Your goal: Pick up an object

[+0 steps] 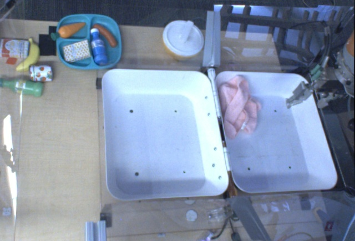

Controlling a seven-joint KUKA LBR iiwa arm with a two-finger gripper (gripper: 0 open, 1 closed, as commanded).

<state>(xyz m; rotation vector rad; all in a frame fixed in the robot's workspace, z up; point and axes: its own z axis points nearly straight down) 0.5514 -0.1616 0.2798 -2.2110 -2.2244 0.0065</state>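
At the far left of the wooden table (61, 140) we note a small carton (14, 48), a curved yellow banana (30, 55), a printed can lying on its side (41, 73) and a green bottle, also lying flat (23, 86). Beside them sits a blue divided plate (113, 40) of smooth plastic, holding an orange carrot (72, 29), a blue bottle (99, 47) and other toy food. Further right stands a round white lidded container on a yellow base (183, 39).

The left bin (161, 131) is a shallow, matte white tray with rounded corners. The right bin (285, 145), of the same make, holds a soft, crumpled pink cloth (239, 105) against its left wall.

The claw (295, 98) hangs over the right bin's upper right area, well apart from the cloth, grasping nothing. We cannot tell whether it is released or clenched.
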